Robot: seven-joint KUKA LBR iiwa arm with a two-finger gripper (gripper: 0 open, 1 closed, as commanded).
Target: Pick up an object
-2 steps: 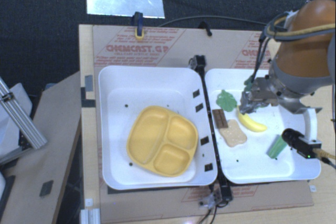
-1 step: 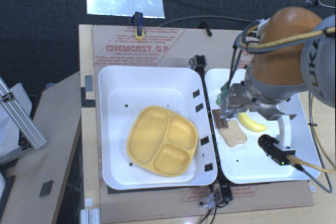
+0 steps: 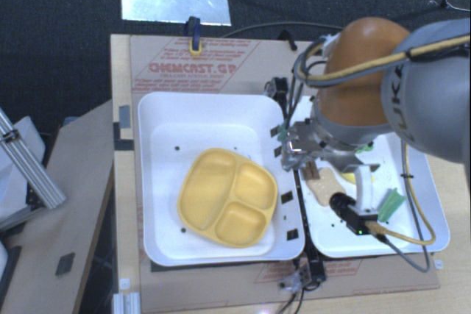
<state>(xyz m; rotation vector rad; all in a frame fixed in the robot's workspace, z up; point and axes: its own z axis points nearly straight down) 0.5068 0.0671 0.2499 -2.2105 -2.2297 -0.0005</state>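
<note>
So the yellow divided plate point(image 3: 228, 196) sits alone in the left bin point(image 3: 158, 158). The arm hangs over the right bin point(image 3: 423, 232), pincer point(image 3: 313, 165) down by a tan object point(image 3: 322, 187) and a green piece point(image 3: 390, 204). Can't tell its grip state.

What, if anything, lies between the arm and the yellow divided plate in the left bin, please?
The raised rims where the two bins meet separate them. The yellow plate lies uncovered in the left bin, while the arm hangs over the right bin.
</note>
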